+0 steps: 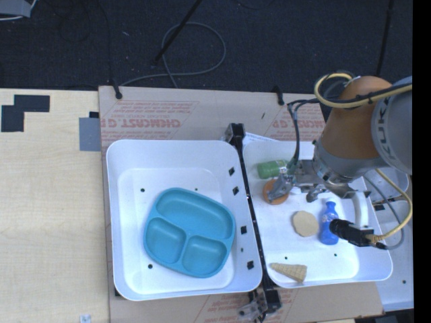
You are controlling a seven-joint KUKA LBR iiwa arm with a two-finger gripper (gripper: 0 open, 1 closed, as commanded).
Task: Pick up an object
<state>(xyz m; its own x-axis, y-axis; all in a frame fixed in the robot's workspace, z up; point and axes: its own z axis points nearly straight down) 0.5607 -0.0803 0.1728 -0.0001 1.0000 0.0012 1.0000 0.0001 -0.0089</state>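
Right now, jaws (286,180) poised over small round orange-brown object (275,191) in right bin (377,269), jaw spread unclear.

A lab: bench (47,200), white bins (128,167), loose cables (195,46).

Even overhead light brightens both white bins (121,180), nearly washing out their floors. The blue divided tray (189,232) casts hardly any shadow. The far floor (202,32) stays dark. The picture is soft and grainy, and small items look blurred.
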